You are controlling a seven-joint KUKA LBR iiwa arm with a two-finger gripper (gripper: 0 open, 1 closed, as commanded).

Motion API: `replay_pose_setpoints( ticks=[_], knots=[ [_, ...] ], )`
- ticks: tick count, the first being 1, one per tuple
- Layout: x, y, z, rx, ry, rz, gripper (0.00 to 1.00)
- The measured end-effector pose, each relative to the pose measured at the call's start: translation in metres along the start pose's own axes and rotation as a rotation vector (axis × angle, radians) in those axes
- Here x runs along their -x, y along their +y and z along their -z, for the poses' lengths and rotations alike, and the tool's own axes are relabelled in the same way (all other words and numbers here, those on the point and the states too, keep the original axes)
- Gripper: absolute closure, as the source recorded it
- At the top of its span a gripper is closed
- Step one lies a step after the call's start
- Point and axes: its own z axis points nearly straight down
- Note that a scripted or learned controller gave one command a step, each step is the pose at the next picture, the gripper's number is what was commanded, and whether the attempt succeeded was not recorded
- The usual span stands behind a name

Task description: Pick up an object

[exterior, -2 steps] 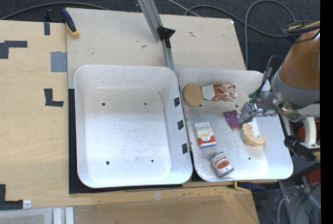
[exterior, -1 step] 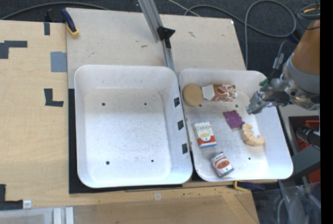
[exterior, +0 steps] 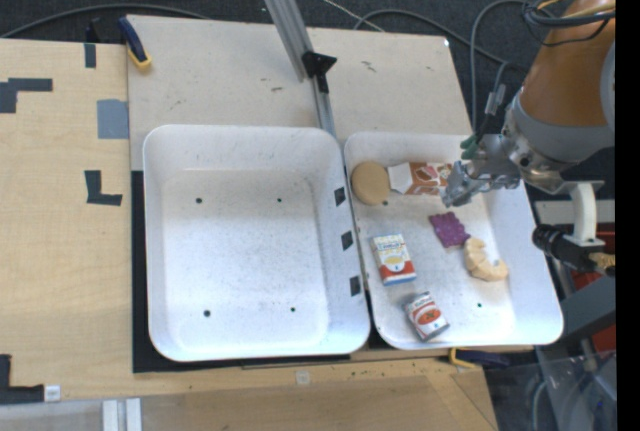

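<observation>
My gripper (exterior: 457, 192) hangs over the right bin (exterior: 530, 314), near its upper right part, just above a purple object (exterior: 449, 228) and beside a red-and-white packet (exterior: 422, 178). A round tan cookie-like piece (exterior: 370, 182) lies at the bin's upper left. A small white and orange box (exterior: 393, 258) sits in the middle. A red and white can (exterior: 427, 315) lies near the front. A pale yellow lump (exterior: 485, 261) rests at the right.
The left bin (exterior: 240, 239) sits beside the right one. A grey metal pole (exterior: 285, 9) slants across the bench's back. A blue and yellow clamp (exterior: 135, 44) lies at the bench's back left corner.
</observation>
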Motion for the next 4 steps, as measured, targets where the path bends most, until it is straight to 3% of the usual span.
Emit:
replay_pose_setpoints(
  ticks=[3,4],
  knots=[
    [-0.128,0.079,-0.038,-0.001,-0.001,-0.001,1.0],
    [-0.164,0.106,-0.035,0.001,-0.001,-0.001,1.0]
  ],
)
